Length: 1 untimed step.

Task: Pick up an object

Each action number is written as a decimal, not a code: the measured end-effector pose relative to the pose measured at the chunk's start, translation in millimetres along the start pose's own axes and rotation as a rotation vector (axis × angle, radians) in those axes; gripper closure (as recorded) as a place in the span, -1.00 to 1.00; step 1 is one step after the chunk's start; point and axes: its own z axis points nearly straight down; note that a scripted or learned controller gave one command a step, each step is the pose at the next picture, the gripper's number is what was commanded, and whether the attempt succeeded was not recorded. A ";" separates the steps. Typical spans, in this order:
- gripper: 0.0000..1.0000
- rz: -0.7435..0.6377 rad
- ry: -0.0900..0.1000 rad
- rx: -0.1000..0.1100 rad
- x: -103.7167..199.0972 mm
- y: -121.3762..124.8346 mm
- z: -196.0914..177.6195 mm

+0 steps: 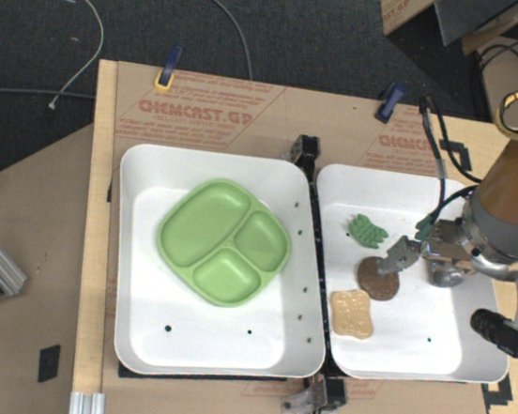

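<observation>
In the right bin (429, 352) lie three small items. A dark green leafy piece (367, 230) sits toward the back left. A round brown disc (378, 282) rests near the middle, and a tan cracker-like square (352, 314) lies in front of it. My gripper (396, 262) reaches in from the right and hangs just above the brown disc's upper right edge, with its tip overlapping the disc. Nothing is visibly held.
The left bin (130, 326) holds a light green divided plate (224, 241) near its centre. The grey and orange arm (515, 202) covers the right bin's back right corner. Cables (442, 145) run along the bench behind it.
</observation>
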 end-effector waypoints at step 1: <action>-1.00 -0.003 -0.002 -0.013 0.2 2.5 -6.0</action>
